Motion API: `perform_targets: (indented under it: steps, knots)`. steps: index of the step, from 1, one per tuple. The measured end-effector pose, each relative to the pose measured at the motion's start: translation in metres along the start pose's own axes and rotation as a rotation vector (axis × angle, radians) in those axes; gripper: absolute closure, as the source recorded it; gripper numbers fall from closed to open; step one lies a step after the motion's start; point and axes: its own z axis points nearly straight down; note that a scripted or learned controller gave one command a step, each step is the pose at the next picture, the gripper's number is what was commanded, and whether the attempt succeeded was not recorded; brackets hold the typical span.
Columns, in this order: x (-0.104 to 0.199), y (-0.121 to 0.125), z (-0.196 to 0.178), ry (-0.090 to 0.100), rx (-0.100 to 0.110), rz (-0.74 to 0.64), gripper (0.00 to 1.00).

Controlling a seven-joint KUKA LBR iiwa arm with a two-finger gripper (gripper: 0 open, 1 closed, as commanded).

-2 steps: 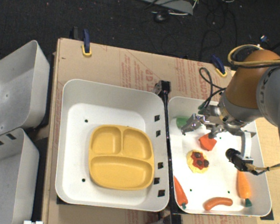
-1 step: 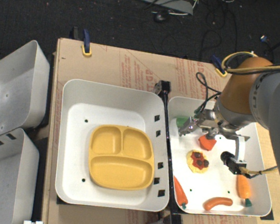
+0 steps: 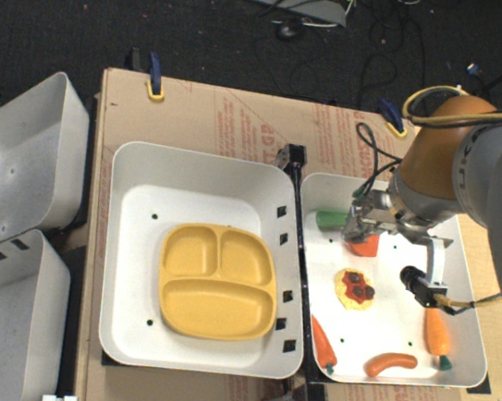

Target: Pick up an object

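A small orange-red block [image 3: 365, 246] lies near the back of the right bin [image 3: 471, 354], with the gripper [image 3: 360, 228] directly over it at its 12 o'clock; whether the gripper is open or closed I cannot tell. A green piece [image 3: 329, 220] sits at the block's 10 o'clock, a toy pizza [image 3: 355, 289] at 6, a sausage [image 3: 390, 363] and two carrots [image 3: 438, 333] [image 3: 323, 343] toward the front. The left bin [image 3: 122, 250], at 9 o'clock, carries a yellow divided tray [image 3: 217, 282].

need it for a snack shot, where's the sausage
The sausage lies in the right bin, at its near edge, between the two carrots.
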Motion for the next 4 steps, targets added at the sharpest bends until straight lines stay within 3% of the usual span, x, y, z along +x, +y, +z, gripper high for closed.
perform_targets:
  steps: [1,3,4]
  knots:
    - [-0.008,0.001,-0.046,0.01,0.014,-0.001,1.0]
    - [-0.008,0.005,-0.164,0.009,0.012,-0.006,1.0]
    - [0.045,0.014,-0.146,0.013,0.022,-0.01,1.0]
